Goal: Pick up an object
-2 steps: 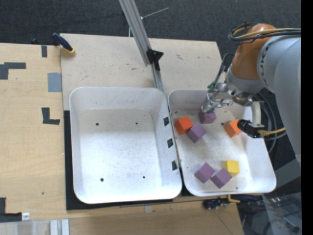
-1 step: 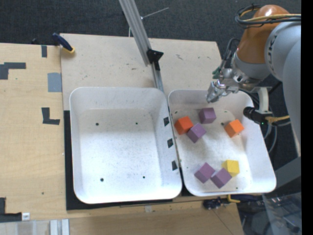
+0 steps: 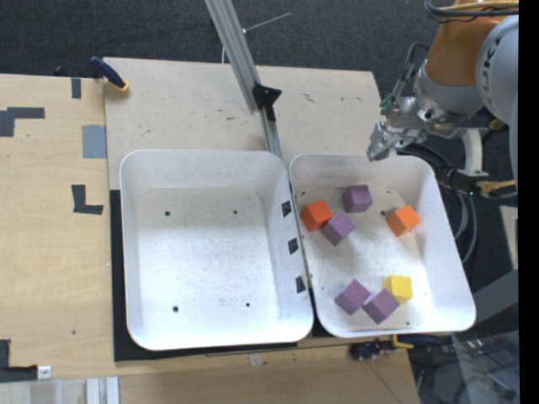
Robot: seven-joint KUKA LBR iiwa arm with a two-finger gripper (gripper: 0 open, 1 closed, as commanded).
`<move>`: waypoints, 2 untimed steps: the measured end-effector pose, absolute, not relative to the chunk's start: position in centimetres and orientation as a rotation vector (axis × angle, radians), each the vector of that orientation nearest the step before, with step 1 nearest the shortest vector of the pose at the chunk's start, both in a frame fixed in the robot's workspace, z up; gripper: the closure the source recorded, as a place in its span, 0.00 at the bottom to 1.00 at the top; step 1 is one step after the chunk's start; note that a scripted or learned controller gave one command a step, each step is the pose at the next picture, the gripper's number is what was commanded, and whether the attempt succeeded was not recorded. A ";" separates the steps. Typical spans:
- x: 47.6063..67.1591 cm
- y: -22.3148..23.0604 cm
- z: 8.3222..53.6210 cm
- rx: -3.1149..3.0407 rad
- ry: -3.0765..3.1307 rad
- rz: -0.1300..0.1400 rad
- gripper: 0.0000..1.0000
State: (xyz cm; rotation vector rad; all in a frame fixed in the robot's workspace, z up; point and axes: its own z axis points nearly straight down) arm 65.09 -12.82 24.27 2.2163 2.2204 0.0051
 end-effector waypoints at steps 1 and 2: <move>63.6 -8.7 23.5 2.218 2.227 -0.002 1.00; 61.7 -3.7 22.4 2.218 2.230 -0.003 1.00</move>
